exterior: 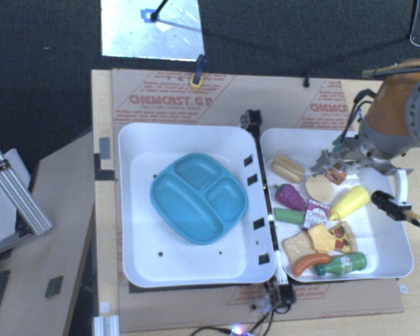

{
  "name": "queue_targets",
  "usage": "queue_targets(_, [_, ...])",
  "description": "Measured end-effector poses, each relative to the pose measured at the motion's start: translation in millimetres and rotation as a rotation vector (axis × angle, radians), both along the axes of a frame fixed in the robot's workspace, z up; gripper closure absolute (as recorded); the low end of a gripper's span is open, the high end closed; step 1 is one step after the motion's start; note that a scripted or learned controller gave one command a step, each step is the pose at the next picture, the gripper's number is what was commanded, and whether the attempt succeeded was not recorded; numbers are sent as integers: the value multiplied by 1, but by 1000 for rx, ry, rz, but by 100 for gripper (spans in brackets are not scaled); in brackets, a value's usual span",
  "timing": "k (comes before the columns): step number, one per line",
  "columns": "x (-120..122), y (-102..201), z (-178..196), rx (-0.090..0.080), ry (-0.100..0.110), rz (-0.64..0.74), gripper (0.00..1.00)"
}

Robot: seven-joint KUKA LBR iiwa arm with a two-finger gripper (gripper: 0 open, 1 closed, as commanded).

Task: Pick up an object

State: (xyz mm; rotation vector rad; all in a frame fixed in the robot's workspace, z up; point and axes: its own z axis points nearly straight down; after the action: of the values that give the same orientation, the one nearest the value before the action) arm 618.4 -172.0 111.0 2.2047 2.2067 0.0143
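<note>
My gripper point(330, 164) hangs low over the upper middle of the right bin point(399, 254), reaching in from the right. A small red and tan piece point(336, 176) lies right under it; whether it is gripped I cannot tell. Just left of it is a hot dog bun point(288, 168), and below it a tan round disc point(319, 188). A yellow mustard bottle point(349, 202) and a purple eggplant point(290, 196) lie lower down.
The right bin's lower half holds a green vegetable point(288, 215), a small packet point(315, 217), fries point(323, 238), a pizza slice point(344, 237), toast point(297, 246), a red sausage point(309, 262) and a green bottle point(343, 263). A blue divided plate point(198, 197) lies in the left bin point(136, 152).
</note>
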Motion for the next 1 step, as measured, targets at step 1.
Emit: queue_targets(1, [2, -3, 13, -9, -11, 2, 100])
